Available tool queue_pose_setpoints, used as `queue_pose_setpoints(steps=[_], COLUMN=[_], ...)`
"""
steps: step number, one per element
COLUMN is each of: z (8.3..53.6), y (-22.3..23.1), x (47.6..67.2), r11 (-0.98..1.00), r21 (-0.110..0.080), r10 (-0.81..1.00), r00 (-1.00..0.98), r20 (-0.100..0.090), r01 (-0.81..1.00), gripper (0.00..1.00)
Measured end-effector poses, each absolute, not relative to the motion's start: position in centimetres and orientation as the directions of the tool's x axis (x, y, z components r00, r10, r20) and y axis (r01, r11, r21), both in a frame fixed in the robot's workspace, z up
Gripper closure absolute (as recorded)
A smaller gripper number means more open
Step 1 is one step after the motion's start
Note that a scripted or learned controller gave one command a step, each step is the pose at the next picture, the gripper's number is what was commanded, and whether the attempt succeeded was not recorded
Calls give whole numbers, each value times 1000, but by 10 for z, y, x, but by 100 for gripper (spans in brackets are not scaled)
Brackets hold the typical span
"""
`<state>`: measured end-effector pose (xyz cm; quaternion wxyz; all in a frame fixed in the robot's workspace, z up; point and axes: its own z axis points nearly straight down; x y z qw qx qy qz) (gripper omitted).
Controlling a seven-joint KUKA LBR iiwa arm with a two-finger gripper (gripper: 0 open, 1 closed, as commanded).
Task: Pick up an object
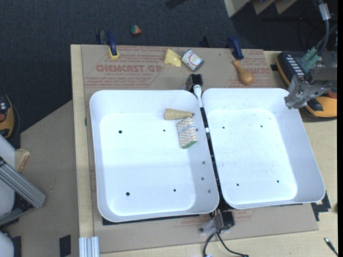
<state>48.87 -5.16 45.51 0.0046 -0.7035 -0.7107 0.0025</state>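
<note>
The two shallow white plastic bins, the left one (107, 159) and the right one (300, 159), look smooth with a faint sheen, the right one's floor dusted with fine dark specks. They rest on a flat brown cardboard sheet (86, 90), matt and printed with reddish lettering, which lies over a pale matt wooden benchtop (53, 143), with dark rough carpet (53, 15) beyond at twelve o'clock. In the left bin, toward two o'clock, a tan, rough-looking cone-shaped piece (177, 114) touches a crinkled packet with a green-and-white printed pattern (186, 132), apparently paper or foil.

Blue clamps (112, 42) on cardboard-covered bench (139, 68).
</note>
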Motion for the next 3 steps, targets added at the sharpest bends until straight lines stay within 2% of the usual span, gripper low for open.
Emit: queue_pose_setpoints(steps=[1,2,3], z=[479,397,361], y=[-141,-28,134], x=[479,479,517], r11=[-9,12,17], r21=[6,-9,-3], r10=[1000,1000,1000], r00=[9,-12,-17], r20=[-4,3,4], r01=[1000,1000,1000], gripper=[100,100,100])
